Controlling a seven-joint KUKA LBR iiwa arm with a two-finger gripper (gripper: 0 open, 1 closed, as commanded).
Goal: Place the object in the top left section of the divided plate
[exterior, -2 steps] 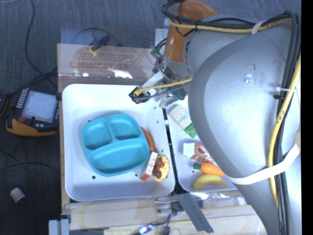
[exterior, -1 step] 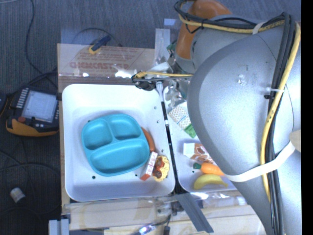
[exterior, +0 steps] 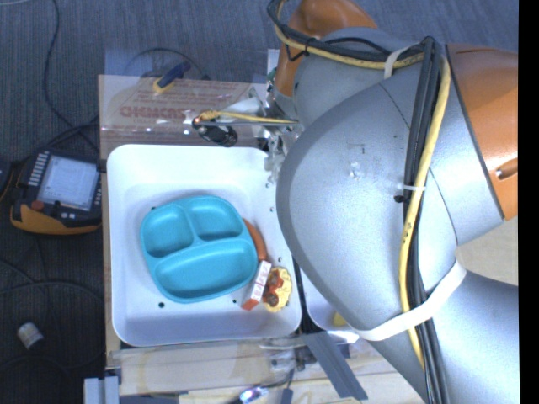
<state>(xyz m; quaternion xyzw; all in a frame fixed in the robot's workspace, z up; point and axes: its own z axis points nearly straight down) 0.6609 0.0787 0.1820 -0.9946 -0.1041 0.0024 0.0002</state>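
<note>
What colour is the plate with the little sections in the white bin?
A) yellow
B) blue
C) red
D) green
B: the divided plate lying in the left white bin is light blue all over, with two small sections and one big one. The orange and red bits are small objects lying beside its right edge, not on the plate.

The grey arm (exterior: 379, 192) bulks across the right side, its orange-banded wrist at top.
</note>
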